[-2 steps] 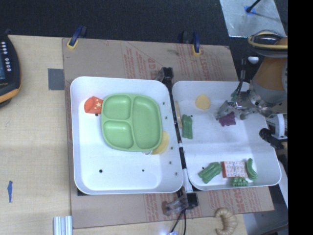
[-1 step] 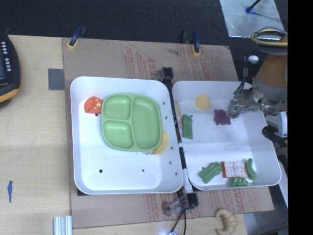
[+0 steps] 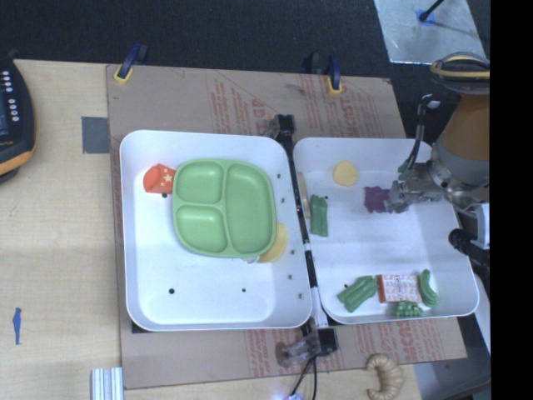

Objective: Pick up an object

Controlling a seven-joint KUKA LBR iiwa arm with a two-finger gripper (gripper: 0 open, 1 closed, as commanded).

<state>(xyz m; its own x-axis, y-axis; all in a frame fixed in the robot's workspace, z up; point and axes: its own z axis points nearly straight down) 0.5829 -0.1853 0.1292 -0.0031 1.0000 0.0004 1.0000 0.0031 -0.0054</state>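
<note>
Gripper [image 3: 403, 197]: hanging low in the right bin [image 3: 366, 240]; finger state not discernible.
Purple toy [image 3: 376, 198]: lying in that bin's upper half, touching the gripper's left side.

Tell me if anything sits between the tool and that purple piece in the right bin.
Nothing visible does. The tool sits right at the purple piece in the right bin, with no object between them. The yellow disc lies up and to the left, and the green block farther left, both off the line.
</note>
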